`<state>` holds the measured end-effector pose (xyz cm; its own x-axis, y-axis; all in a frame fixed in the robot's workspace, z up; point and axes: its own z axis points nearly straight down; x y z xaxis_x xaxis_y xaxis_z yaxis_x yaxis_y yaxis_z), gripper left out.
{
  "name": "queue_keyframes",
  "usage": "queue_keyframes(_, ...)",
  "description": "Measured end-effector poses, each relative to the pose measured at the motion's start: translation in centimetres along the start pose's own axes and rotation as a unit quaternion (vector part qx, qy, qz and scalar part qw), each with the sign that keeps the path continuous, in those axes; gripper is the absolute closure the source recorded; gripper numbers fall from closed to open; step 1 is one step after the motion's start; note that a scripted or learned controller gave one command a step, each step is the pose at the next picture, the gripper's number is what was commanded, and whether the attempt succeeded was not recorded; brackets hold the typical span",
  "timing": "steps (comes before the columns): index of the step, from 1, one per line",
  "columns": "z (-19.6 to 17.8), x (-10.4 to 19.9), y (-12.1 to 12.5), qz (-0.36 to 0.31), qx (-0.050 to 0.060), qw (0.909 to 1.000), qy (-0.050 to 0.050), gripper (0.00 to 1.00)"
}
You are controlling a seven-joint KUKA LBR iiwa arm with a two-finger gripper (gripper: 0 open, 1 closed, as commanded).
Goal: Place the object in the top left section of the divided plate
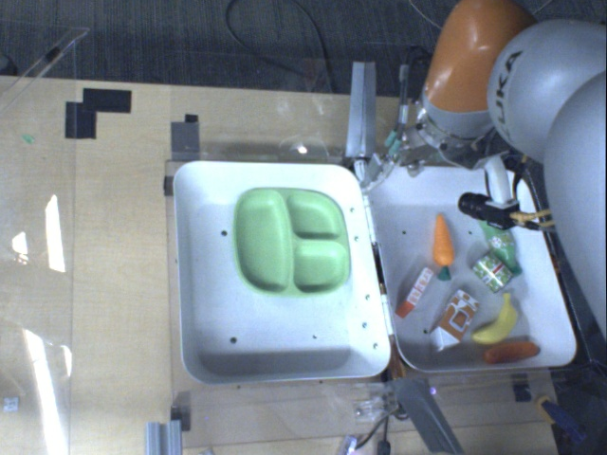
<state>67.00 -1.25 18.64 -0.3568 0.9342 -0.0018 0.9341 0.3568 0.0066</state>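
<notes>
Divided plate [287, 240] — pale green, rounded-square, three sections: one long section down its left side, two smaller ones stacked on its right. It lies in the left bin [204, 339], in the upper middle part, clear of the walls. All three sections look bare.

Right bin [417, 207] holds the loose things: an orange carrot [442, 239] upright near the middle, a small red-and-white tube [414, 293] below-left of it, a white-and-orange carton [454, 318] tilted near the bottom, a yellow banana [500, 322] just right of the carton, a red-orange sausage-like piece [510, 351] under the banana against the lower wall, a green-and-white can [493, 271] near the right wall, and a green packet [504, 245] just above that can. Which of these is the task's object — cannot tell.

Arm comes in from the right, big grey link [560, 83] at the top right, orange band [471, 41] above the wrist. Gripper [394, 154] sits over the top left corner of the right bin, beside the wall between the two bins. Whether the fingers are apart or closed, cannot tell; too small and blurred. A black part [486, 207] with a yellow cable sticks out over the right bin's upper right.
</notes>
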Motion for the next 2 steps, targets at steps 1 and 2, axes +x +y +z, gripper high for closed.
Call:
queue_keyframes(1,-0.1,-1.9,-0.7,0.095,0.000,0.9955,0.000,0.00)
queue_keyframes(2,0.0,-0.6,-0.2,0.093,0.000,0.9957,0.000,0.00)
